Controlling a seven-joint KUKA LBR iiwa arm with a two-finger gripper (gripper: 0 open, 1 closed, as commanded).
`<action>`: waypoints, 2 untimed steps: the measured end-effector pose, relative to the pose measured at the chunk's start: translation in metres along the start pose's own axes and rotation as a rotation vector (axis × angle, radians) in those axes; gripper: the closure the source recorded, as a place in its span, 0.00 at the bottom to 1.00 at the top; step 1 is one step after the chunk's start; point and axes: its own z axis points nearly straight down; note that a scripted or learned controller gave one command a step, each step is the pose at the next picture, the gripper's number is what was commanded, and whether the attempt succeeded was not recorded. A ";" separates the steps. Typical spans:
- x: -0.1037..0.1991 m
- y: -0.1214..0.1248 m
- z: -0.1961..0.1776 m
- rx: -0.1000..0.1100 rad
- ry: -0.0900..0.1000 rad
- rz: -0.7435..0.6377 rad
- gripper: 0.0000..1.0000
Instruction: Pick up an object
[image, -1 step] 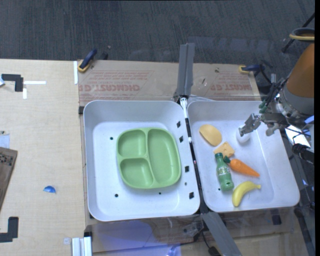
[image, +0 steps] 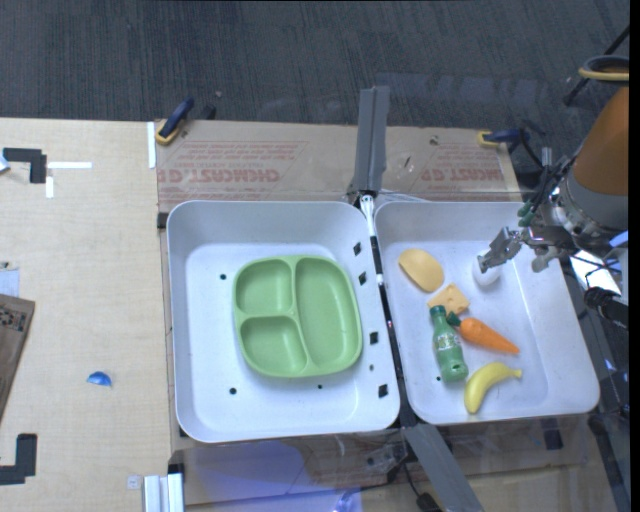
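Pale wooden benchtop ran along the left, with a small blue scrap lying on it and dark carpet beyond the far edge. Cardboard sheet sat under the far side of both bins.

Left bin held a green divided plate, three compartments, nothing in them.

Right bin held the candidates for picking. Nearest the divider: a yellowish rounded piece toward the far side, a small yellow wedge just near of it, then a green bottle lying roughly near-to-far. A carrot lay just right of the bottle's cap end, tip pointing right. A banana lay nearest of all, close to the bottle's base.

Gripper hung over the far right part of the right bin, above bare floor, well apart from every item. Nothing sat between its fingers; whether they were spread or closed could not be made out at this slant and size.

Judgement: approach stage, no grasp begun. Next move would call for shifting left and nearer to get above one item, then descending. The carrot and wedge looked closest; the clustered bottle, wedge and carrot could crowd the fingers.

Arm body was cut off at the right edge; wrist detail was tangled with cables and unclear.
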 end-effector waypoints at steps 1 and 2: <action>0.050 -0.008 0.106 -0.002 0.000 0.022 0.00; 0.047 -0.006 0.092 -0.011 -0.003 0.027 1.00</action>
